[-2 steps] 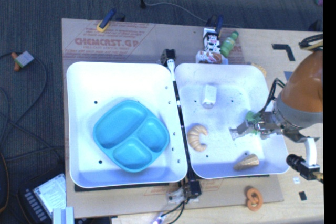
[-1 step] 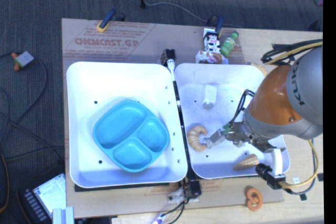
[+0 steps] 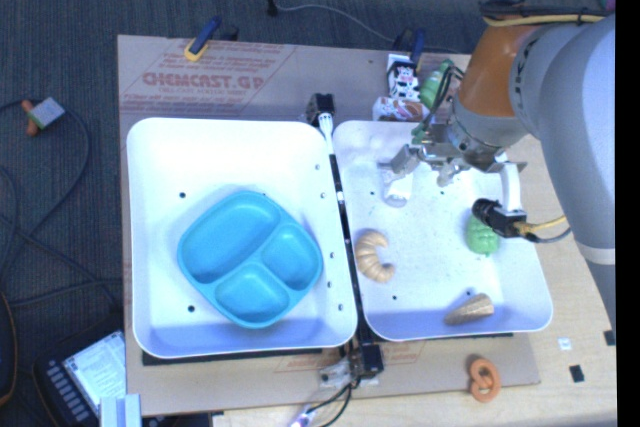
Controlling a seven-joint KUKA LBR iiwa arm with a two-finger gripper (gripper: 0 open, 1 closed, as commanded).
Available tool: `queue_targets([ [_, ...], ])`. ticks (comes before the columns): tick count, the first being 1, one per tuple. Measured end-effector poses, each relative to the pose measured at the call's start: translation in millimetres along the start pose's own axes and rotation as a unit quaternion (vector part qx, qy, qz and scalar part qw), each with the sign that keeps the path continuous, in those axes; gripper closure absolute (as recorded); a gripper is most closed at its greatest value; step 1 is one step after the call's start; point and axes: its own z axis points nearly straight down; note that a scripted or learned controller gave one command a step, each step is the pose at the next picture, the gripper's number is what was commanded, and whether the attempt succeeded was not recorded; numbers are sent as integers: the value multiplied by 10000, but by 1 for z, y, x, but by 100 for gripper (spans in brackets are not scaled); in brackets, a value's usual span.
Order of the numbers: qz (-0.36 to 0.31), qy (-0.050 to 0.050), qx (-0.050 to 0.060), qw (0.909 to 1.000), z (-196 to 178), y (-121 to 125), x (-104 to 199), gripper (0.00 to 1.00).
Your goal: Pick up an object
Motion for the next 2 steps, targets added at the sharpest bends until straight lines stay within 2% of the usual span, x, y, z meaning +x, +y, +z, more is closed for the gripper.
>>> queue_targets([
  [1,17,2,14,10000,41,-114,-28,0],
  [2,-1,8,6,10000,-4,-57,22,0],
])
